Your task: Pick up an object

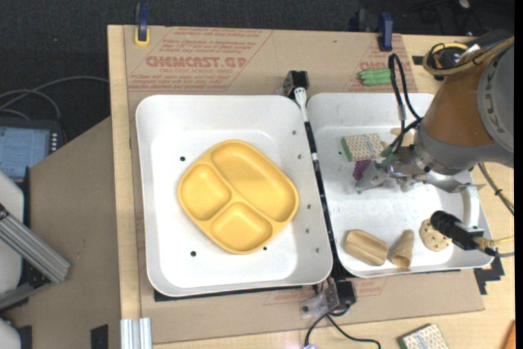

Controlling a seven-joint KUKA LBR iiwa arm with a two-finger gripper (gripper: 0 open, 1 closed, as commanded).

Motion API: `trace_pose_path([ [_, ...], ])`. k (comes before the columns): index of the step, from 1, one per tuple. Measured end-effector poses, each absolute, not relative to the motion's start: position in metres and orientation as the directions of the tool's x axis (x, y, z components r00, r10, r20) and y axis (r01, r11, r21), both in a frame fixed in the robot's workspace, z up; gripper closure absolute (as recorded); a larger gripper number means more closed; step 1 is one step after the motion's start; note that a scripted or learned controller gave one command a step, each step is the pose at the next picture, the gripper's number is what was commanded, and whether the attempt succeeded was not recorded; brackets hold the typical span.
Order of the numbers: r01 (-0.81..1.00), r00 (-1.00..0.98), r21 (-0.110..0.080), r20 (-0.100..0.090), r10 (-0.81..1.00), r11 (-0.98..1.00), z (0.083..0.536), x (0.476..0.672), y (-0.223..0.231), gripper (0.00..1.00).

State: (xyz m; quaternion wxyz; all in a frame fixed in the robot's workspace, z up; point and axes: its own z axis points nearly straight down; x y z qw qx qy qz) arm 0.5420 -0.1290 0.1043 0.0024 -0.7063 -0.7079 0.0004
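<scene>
Low in the right bin (458,106), the end effector (377,176) points toward the divider between the two bins, and I cannot tell its state from here. Just beside its tip, on the upper-left side, lies a small purple object (360,169), under a checkered card (363,146). Its long axis seems to run nearly up and down in the camera view.

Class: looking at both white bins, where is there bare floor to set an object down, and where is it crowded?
Left bin: bare white strips run all round the yellow divided plate, widest along the far edge. Right bin: a bare patch lies mid-floor, between the gripper and the wooden pieces at the near edge. Crowded: the right bin's far right, around the arm, and its near edge.
</scene>
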Motion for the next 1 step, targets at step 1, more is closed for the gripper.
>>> trace_pose_path([
  [1, 1.0, 0.0, 0.016, -0.009, 1.0, 0.0, 0.2636, 0.5948, -0.2025, 0.0],
])
